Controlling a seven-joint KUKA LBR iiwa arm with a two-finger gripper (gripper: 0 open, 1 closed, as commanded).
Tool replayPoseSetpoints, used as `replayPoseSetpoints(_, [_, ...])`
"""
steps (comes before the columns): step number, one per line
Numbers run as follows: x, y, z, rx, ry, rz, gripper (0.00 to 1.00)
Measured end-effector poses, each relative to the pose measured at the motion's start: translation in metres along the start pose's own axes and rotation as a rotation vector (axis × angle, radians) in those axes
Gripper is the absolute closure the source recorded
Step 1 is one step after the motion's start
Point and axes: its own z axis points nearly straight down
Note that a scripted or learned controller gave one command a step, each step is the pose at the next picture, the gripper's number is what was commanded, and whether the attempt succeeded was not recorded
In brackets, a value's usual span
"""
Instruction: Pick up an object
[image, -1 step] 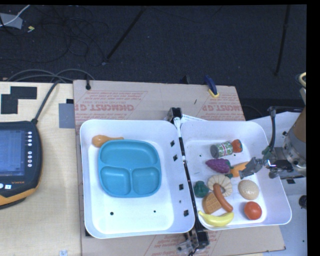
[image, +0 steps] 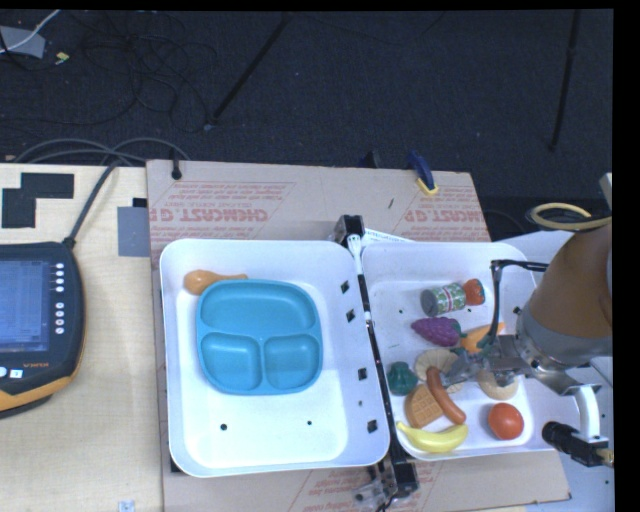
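In the right bin (image: 455, 262), at the frame's lower right, we see a heap of toy food: a sausage (image: 445, 396), a banana (image: 433, 437), a tomato (image: 506, 421), purple grapes (image: 436, 330) and a small can (image: 446, 298) whose label we cannot read. The gripper (image: 478, 364) sits low among them, just right of the sausage and above the tomato; we cannot tell its state. The left bin (image: 260, 450) holds a blue divided plate (image: 260, 336). The cardboard (image: 300, 205) beneath bears mirrored red lettering.
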Motion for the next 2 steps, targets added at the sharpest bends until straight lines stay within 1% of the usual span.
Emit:
replayPoseSetpoints(1, [-0.011,0.071,0.026,-0.019,-0.003,-0.001,0.0])
replayPoseSetpoints(2, [0.037,0.103,0.029,-0.012,-0.002,-0.003,0.0])
